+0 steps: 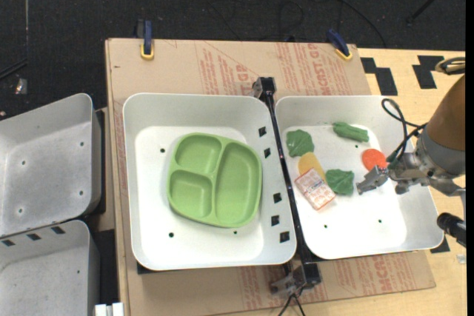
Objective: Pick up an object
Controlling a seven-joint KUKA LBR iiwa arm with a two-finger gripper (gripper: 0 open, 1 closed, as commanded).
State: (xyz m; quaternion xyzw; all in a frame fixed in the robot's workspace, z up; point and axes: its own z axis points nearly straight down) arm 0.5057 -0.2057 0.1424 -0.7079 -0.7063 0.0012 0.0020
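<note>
The left bin (141, 159) holds a green tray (215, 179). The right bin (385, 229) holds three green pieces (300, 142) (350, 132) (341, 180), a yellow piece (309, 163), a packet (316, 189) and an orange ball (373, 157). The gripper (370, 181) hangs just right of the near green piece.

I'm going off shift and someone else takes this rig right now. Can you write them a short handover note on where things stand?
Gripper: low in the right bin, nothing visibly between its fingers; open or shut can't be told.
Right bin holds: orange piece just up from the gripper, three green pieces, a yellow piece and a pink-and-white packet.
Left bin holds a green divided plate.
Done: arm is in the bin among the objects.
Left: grasp and lift one object.
</note>
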